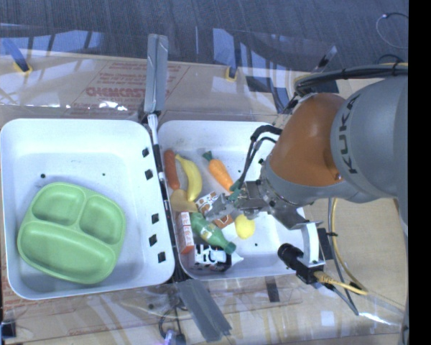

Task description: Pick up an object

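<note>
Glossy plastic bins [29,142], matt green tray [70,232]

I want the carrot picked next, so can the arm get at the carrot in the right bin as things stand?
Probably yes. The carrot lies on top of the bin floor with open white space behind it, and nothing lies over it. The gripper hangs close by, just nearer the camera. The banana lies close on one side, which may crowd the grasp.

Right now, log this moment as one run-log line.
arm: over right bin | gripper: low among toy food, grasp unconfirmed | nearby: carrot, banana, lemon | left bin: green tray
</note>
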You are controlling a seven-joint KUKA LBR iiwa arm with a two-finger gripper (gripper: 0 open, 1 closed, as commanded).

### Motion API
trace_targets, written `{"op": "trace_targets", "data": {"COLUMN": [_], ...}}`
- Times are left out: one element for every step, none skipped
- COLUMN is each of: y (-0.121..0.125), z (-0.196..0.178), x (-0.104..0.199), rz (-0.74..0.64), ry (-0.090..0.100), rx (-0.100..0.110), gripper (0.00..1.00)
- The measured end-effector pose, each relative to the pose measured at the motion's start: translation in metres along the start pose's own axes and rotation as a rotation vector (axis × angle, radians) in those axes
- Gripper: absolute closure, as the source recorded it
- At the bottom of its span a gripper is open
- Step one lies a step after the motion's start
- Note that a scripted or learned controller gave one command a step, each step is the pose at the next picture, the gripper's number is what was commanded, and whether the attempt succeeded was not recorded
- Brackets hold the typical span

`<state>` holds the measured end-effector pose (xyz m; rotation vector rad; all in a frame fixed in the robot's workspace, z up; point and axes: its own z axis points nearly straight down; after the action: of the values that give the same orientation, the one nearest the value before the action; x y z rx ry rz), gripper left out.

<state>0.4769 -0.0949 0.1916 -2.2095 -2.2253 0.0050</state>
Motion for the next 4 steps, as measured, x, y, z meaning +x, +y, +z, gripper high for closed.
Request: {"op": "trace_targets", "data": {"y": [0.071, 0.074, 0.074, 0.073], "z": [0.081, 0.067, -0.017, -0.017], "x": [-0.07, -0.068, -0.059, -0.059], "rz": [-0.159, -0.166, -0.21, -0.209], "ry": [-0.004, -0.004, -0.002, -0.002], "rx": [-0.025, -0.03, -0.005, -0.004], "gripper": [0.0, 1.0, 1.0, 0.0]}}
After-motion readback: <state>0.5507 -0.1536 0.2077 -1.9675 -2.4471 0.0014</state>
